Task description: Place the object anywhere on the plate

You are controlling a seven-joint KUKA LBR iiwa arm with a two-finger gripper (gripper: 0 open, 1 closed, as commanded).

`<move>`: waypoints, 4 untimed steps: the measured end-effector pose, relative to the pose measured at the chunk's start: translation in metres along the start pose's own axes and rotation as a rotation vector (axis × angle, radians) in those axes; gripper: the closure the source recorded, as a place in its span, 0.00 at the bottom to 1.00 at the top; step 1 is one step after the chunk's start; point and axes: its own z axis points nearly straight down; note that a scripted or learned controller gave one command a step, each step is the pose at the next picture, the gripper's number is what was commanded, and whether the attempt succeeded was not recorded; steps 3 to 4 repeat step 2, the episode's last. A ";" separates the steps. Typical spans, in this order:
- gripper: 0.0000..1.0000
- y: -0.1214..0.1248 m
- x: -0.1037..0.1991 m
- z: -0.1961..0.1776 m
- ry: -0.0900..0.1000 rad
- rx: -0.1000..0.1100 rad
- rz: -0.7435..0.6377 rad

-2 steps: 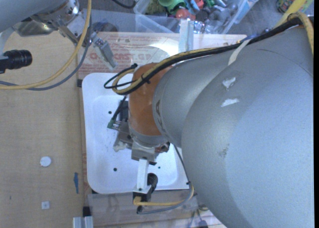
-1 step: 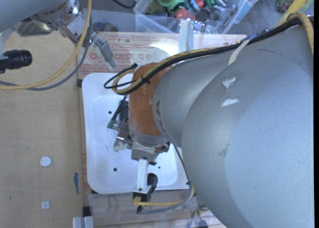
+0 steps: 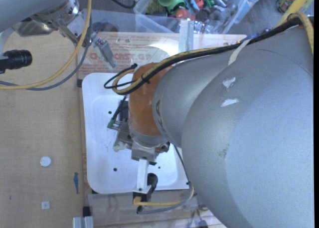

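Observation:
My arm fills the right and middle of the camera view, its orange band (image 3: pixel 144 107) low over a white bin (image 3: pixel 97 122). The gripper (image 3: pixel 119 129) sits under the wrist near the bin's middle, mostly hidden by the arm. A small dark and green piece (image 3: pixel 116 118) shows at the gripper's left edge; I cannot tell whether it is an object or part of the tool. A pale round shape (image 3: pixel 158 51), perhaps the plate's rim, peeks out behind the arm at the bin's far side. The arm hides whatever lies under it.
A printed cardboard sheet (image 3: pixel 129 47) lies past the bin. Behind it stands a clear tub (image 3: pixel 199 0) of coloured toys. Bare wooden bench (image 3: pixel 40 137) spreads to the left, with a small white disc (image 3: pixel 45 161). Yellow cables (image 3: pixel 84 37) loop over the upper left.

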 end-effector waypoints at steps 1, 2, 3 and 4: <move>0.00 0.000 0.000 0.000 0.000 0.000 0.000; 0.00 0.000 0.000 0.000 0.000 0.000 0.000; 0.00 0.000 0.000 0.000 0.000 0.000 0.000; 0.00 0.000 0.000 0.000 0.000 0.000 0.000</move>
